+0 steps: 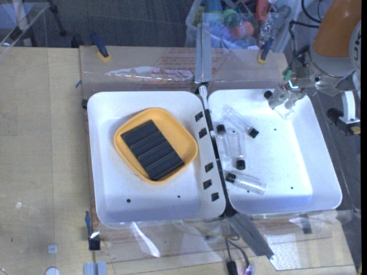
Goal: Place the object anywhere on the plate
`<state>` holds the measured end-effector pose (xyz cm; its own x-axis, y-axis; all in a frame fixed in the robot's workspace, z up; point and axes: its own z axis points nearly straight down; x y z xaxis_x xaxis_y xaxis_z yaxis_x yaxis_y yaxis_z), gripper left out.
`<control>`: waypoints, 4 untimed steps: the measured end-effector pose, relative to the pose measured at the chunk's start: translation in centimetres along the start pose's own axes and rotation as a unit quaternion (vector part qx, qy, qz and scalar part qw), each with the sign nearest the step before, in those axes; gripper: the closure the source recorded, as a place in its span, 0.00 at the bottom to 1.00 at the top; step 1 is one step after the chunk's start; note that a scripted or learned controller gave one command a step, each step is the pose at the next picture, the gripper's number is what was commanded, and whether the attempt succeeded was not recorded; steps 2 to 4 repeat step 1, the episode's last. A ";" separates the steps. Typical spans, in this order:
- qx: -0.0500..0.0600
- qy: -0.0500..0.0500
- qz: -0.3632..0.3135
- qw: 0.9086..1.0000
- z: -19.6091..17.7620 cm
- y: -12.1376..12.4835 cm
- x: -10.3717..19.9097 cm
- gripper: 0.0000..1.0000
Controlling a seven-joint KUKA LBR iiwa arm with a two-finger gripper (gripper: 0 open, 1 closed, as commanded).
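While I watch from the fixed overhead camera, the arm (pixel 338 24) reaches in from the right and its fingers (pixel 285 99) hang over the far right part of the right bin (pixel 298 171). Whether the fingers are spread or closed I cannot tell; they are small and blurred against the white floor of the bin, and I see nothing between them.

Well to the left of the fingers, in the left bin (pixel 109 205), lies the yellow plate (pixel 182 135), square with rounded corners and turned at a slant. On the plate rests the black ridged block (pixel 152 149), a dark rectangular piece with lengthwise grooves, lying flat and covering most of the plate's middle.

Nearer the fingers, to their lower left in the right bin, are several clear plastic vials with black caps. One vial (pixel 236 119) lies close to the fingers' left; another vial (pixel 228 144) lies just beside the divider (pixel 207 148) between the bins; a third vial (pixel 245 181) lies nearer the bin's front. A loose black cap (pixel 241 164) sits between the second and third.

Beyond the fingers, past the bins' far edge, a clear tub of coloured toys (pixel 238 7) stands. The tabletop (pixel 34 153) extends far to the fingers' left.
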<state>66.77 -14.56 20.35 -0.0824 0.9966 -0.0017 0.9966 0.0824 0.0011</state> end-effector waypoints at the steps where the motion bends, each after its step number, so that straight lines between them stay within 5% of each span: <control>1: 0.000 0.000 0.000 1.000 0.0 0.0 0.0 0.00; 4: 0.000 0.000 0.000 1.000 0.0 0.0 0.0 0.00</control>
